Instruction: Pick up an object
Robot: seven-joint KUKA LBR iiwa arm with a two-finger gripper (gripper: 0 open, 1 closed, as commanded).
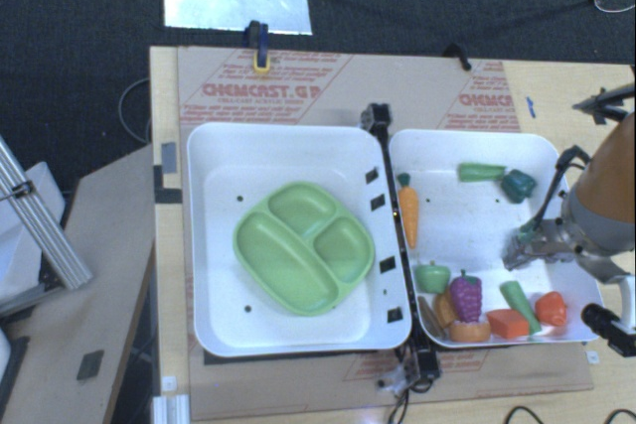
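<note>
Toy food heap (487,308) lies just below pincer (519,253) in right bin (477,144); pincer's spread cannot be told; green plate (303,248) far left.

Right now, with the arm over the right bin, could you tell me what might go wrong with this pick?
1. The gripper hangs over a bare patch of the right bin, so closing here would likely catch nothing.
2. The toys in the near corner are packed tight: the purple grapes touch the orange piece and red block, so fingers may snag a neighbour.
3. The carrot lies against the bin wall, which is awkward to grasp.
</note>
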